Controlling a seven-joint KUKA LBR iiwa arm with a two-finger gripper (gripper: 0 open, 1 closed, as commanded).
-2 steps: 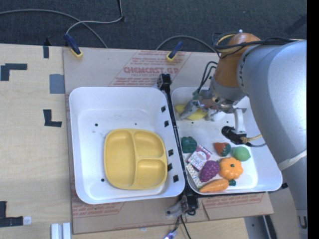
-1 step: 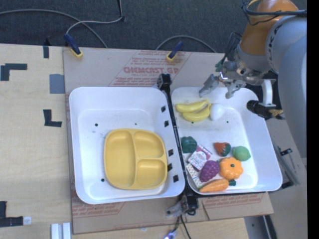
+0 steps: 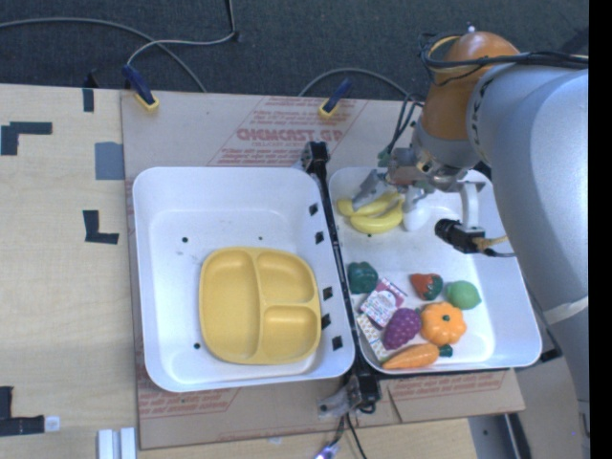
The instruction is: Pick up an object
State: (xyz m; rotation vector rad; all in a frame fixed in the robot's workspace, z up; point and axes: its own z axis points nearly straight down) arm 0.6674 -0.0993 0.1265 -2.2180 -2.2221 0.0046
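Observation:
In the right bin (image 3: 507,352), a yellow banana (image 3: 376,221) lies at the far end. My gripper (image 3: 390,202) hangs right over it, open, with one grey finger (image 3: 367,196) at the banana's left end and the other on its right. The banana rests on the bin floor, and I cannot tell whether the fingers touch it. Nearer the front of that bin lie a dark green piece (image 3: 361,277), a red fruit (image 3: 426,285), a green fruit (image 3: 464,295), an orange pumpkin (image 3: 444,323), purple grapes (image 3: 402,328), a carrot (image 3: 411,357) and a pink-and-white packet (image 3: 381,305).
The left bin (image 3: 163,218) holds a yellow divided plate (image 3: 258,304). A raised divider (image 3: 330,247) separates the two bins. The grey arm (image 3: 535,161) covers the right bin's far right side. Clamps (image 3: 142,89) and cables lie behind the bins.

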